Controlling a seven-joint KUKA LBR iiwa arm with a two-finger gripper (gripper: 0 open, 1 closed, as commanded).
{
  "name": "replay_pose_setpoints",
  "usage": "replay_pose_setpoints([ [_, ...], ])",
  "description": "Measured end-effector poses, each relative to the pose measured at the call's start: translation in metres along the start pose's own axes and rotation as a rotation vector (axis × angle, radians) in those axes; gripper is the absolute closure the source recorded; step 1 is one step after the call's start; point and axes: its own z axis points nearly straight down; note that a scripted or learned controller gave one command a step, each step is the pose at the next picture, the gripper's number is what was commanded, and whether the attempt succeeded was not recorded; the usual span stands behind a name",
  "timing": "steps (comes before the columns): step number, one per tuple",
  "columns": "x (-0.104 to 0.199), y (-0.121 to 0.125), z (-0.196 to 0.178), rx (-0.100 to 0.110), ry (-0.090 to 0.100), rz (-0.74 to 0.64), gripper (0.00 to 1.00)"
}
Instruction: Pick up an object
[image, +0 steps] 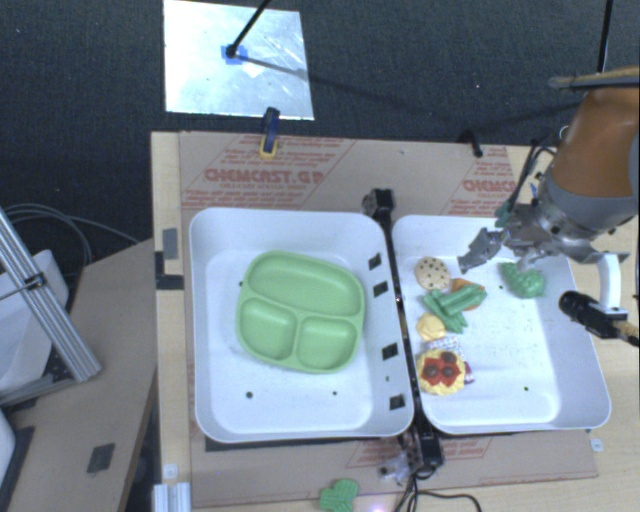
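Camera view, bench: I see two white bins side by side, the left bin (215, 400) holding a green divided plate (300, 310).
Right bin (575, 400): small toy foods lie in its left half, namely a cookie (432, 271), a green bean pod (445, 305) beside an orange piece (468, 291), a yellow piece (432, 326) and a pizza slice (443, 371). A green lump (523, 281) sits apart near the far right.
Arm: it reaches in from the right, wrist over the far edge of the right bin.
Gripper (482, 250): it hangs above the bin, near the cookie and the orange piece. The fingers look parted, though the view is blurred there, and nothing sits between them.
Progress: I judge nothing picked yet; every food rests on the bin floor.
Left to do: descend on one piece, close, lift.
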Motion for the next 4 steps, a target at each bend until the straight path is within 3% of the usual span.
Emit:
replay_pose_setpoints([
  [1, -0.036, 0.033, 0.086, 0.006, 0.0, 0.004, 0.0],
  [2, -0.038, 0.051, 0.155, -0.004, 0.0, 0.001, 0.0],
  [3, -0.054, 0.021, 0.12, -0.001, 0.0, 0.003, 0.0],
  [4, -0.044, 0.025, 0.1, -0.002, 0.0, -0.002, 0.0],
])
